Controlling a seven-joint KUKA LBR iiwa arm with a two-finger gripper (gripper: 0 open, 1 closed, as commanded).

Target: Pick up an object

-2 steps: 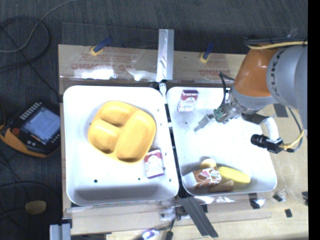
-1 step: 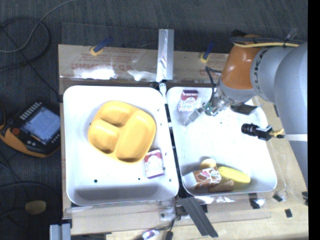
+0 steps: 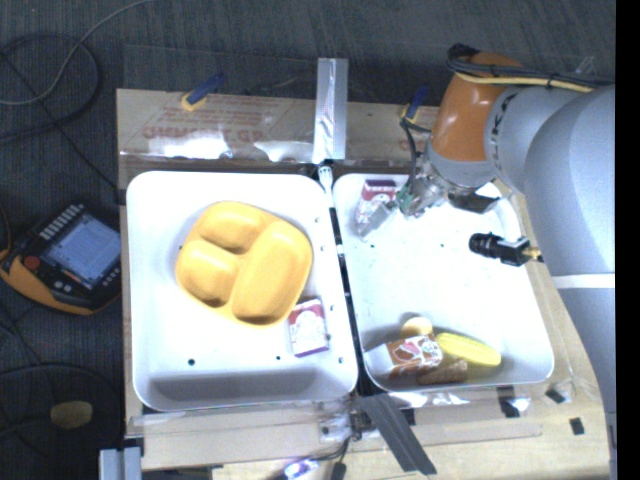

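My gripper (image 3: 408,202) hangs over the far left corner of the right bin (image 3: 455,288), below the orange band (image 3: 462,118) of the arm. Right beside it, to the left, lies a small red and white packet (image 3: 374,197) with a pale piece (image 3: 363,220) just in front of it. The gripper tip is close to the packet, and whether they touch is not visible. At the near edge of the same bin lie a brown and white wrapped item (image 3: 418,354), a yellow oblong object (image 3: 468,349) and a small pale lump (image 3: 416,324).
The left bin (image 3: 160,358) holds a large yellow lumpy object (image 3: 243,261) and a small pink and white box (image 3: 308,327) near the divider. A black part (image 3: 497,246) juts over the right bin's right side. A handheld controller (image 3: 70,258) lies off the bench at the left.
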